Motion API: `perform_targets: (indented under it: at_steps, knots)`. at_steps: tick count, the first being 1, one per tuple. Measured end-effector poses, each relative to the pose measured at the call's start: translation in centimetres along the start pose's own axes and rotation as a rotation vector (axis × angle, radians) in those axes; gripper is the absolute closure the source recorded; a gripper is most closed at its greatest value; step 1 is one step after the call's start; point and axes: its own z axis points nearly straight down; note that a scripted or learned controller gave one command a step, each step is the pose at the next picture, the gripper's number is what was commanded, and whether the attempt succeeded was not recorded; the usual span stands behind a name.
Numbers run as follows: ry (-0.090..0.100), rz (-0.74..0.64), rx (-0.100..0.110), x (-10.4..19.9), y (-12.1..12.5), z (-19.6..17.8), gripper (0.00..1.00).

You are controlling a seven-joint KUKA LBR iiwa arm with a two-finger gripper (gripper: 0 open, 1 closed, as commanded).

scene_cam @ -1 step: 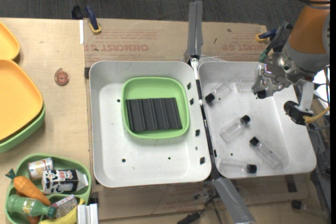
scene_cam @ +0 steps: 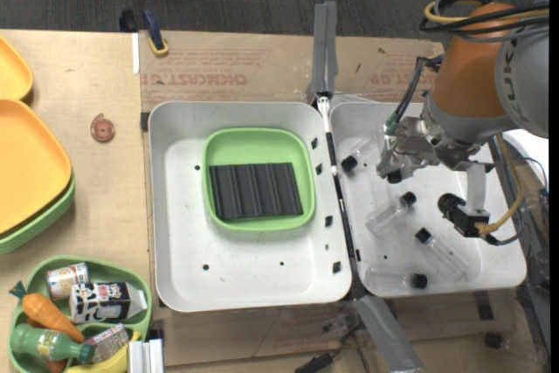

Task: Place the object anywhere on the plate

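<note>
Gripper (scene_cam: 395, 163) is hanging low over the upper-left part of the right bin (scene_cam: 502, 271); arm is reaching in from the right, orange band sitting just above the wrist. Can't tell how the jaws are standing: the wrist body is hiding them from this angle, and nothing is visibly pinched between them.

Likely target: a clear vial with a black cap (scene_cam: 388, 214), lying on the bin floor just below the jaws, slightly toward the camera. Its long axis is running diagonally, cap end pointing up-right toward the jaws, clear body trailing down-left. A second clear vial (scene_cam: 441, 250) is lying farther down-right of the jaws, a loose black cap (scene_cam: 419, 280) beyond it, another small black piece (scene_cam: 349, 162) just left of the jaws.

Green plate (scene_cam: 259, 149) is sitting in the left bin (scene_cam: 175, 258), well left of the jaws, across the divider, with a dark ribbed insert (scene_cam: 255, 190) on it.

My read: pick not done yet. Next move is turning on that small offset, with the jaws closing across the vial's diagonal, not along it. Clear and round, so it is probably going to roll or slip.
</note>
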Motion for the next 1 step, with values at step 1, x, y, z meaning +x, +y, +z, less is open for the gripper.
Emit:
perform_targets:
  at_steps: [1]
  knots:
    - [0.0, -0.305, -0.001, 8.41, -2.93, -0.04, 1.0]
